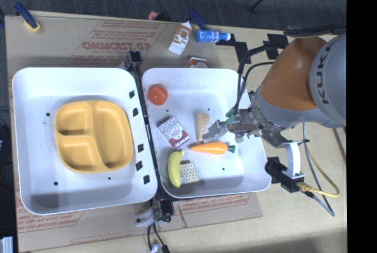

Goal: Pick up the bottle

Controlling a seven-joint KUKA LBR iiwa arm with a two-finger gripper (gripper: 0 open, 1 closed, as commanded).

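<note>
A small blue bottle [210,36] lies on its side on the bench behind the right bin [253,184], outside its far rim. My gripper [227,128] hangs low inside the right bin near its right wall, well short of the bottle. It is just above an orange carrot [208,148] with a green top, and nothing can be made out in its grasp. The grey and orange arm [294,84] reaches in from the right.
The right bin also holds a red round fruit [157,94], a cone [202,124], a red box [173,131], a banana [175,168] and a checkered packet [188,173]. A yellow divided plate [94,134] fills the left bin. A small carton [181,38] lies beside the bottle.
</note>
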